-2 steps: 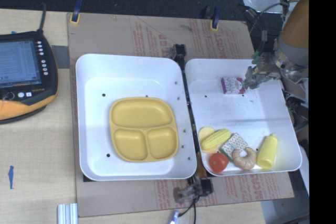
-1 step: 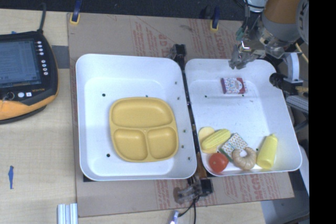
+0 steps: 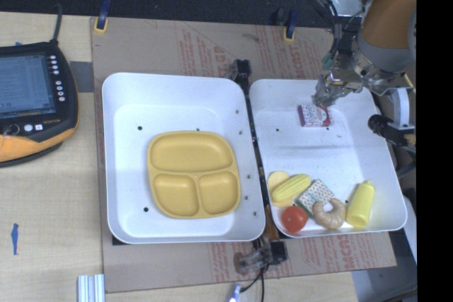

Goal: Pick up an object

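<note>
White right bin, small red-and-white packet, claw above

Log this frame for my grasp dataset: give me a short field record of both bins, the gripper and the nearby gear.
left bin: holds a yellow divided plate
right bin: small packet near the far wall; near-edge cluster of corn, tomato, pretzel, yellow bottle
gripper: low over the small packet, grip not confirmed
arm entry: from the right
bench extras: teach pendant at left
</note>
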Robot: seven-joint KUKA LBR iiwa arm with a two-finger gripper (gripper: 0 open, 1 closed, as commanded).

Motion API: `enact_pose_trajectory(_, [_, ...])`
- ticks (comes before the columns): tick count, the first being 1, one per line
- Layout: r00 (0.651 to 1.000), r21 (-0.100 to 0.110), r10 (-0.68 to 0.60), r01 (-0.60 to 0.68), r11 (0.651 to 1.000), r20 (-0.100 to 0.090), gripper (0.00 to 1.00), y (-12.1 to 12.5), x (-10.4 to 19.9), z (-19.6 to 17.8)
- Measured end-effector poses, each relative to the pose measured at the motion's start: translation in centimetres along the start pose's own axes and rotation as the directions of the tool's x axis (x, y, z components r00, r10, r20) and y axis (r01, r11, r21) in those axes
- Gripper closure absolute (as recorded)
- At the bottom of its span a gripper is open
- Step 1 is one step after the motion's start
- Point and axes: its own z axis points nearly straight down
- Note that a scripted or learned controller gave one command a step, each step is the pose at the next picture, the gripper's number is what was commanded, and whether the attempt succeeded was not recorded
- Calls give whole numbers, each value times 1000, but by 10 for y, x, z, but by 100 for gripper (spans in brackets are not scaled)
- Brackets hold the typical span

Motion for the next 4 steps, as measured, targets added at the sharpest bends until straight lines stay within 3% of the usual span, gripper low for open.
enact_pose_trajectory(2, [1000, 2, -3, 3, 1000, 1, 100, -37, 5, 20])
enact_pose_trajectory(3, [1000, -2, 0, 0, 1000, 0, 100, -18, -11, 5])
enact_pose_trajectory(4, [1000, -2, -1, 1, 1000, 0, 100, 12, -27, 23])
